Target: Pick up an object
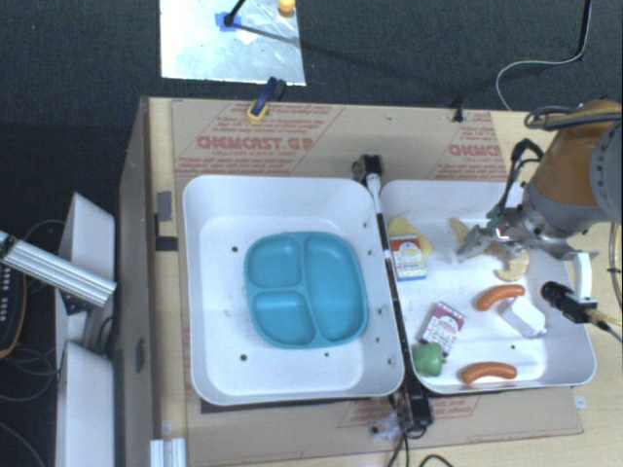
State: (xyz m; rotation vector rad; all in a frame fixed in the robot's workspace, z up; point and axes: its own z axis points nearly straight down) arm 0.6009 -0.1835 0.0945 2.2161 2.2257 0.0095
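A grey arm with an orange band is reaching in from the right over the right white bin (574,368). Its gripper (479,244) is hovering with fingers spread apart and nothing between them. A pale tan, flat piece (513,258) is lying just right of the fingertips, near the bin's upper middle. A glossy orange sausage (498,296) is lying below it, long axis roughly left-right.
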